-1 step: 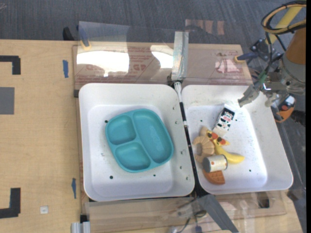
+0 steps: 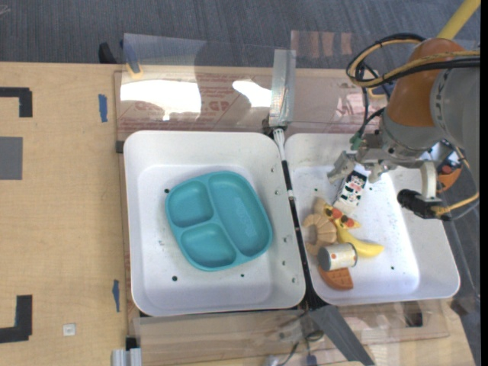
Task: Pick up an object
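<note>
From the camera view, what worries me most is the clutter in the right bin: the banana, the small can, the brown wooden pieces and the orange-brown slice all lie touching or overlapping in one heap at the bin's left side, near the divider. If the gripper comes down on that heap, I judge a finger could land on top of a neighbour rather than beside the target, or nudge the can so it rolls, and the try would close on nothing. The white box with black marks lies tilted at the far end of the heap, just under the gripper, and I cannot tell whether it is between the fingers or only beneath them; a skewed, thin box like that could slip out sideways. As for the fingers, I cannot tell from here whether they stand wide or narrow, since the wrist hardware and cables crowd them. The arm reaches in from the right over the far part of the right bin, its orange band high, wrist pointed down and leftward. The left bin bears the teal divided plate, well apart from all this.
</note>
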Motion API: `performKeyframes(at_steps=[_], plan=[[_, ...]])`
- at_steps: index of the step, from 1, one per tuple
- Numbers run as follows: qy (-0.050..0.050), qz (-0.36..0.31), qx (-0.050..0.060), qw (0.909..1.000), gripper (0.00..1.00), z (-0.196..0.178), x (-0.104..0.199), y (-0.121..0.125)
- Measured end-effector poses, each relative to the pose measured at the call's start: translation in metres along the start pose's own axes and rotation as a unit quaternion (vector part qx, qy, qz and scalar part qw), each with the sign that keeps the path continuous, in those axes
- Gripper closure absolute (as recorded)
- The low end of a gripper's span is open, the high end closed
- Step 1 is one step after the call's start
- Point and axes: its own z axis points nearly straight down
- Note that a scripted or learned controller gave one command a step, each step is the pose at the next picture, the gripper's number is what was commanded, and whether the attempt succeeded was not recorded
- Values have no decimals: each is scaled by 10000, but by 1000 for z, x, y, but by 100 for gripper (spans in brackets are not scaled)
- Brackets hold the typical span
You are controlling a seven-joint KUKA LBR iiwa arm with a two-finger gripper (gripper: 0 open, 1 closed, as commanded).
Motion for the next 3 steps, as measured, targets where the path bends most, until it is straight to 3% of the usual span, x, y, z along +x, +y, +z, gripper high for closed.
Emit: performKeyframes(at_steps=[1,2,3], plan=[[-34,37,-99,9999,0,27,4,-19],[-37,33,-116,9999,100,16,5,-17],[-14,-12,-123,9999,100,-75,82,-12]])
